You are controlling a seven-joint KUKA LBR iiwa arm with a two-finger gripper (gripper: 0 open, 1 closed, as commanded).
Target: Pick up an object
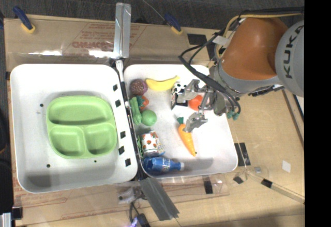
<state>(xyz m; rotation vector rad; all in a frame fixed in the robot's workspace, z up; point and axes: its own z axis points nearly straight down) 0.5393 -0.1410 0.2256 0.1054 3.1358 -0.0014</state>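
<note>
- The hand (190,109) is hanging over the right bin (220,156), its two fingers standing apart with nothing between them.
- One finger (195,121) is sitting just above the carrot (187,139), which is lying on the bin floor.
- A banana (161,84), a green ball (149,118), a spotted cup (150,142) and a blue bottle (161,165) are lying along the bin's left side.
- A green divided tray (81,126) is resting in the left bin (26,86).

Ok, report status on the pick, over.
Pincer low over right bin. Orange thing at its fingers, grasp unconfirmed. Carrot just below it. Banana near.
</note>
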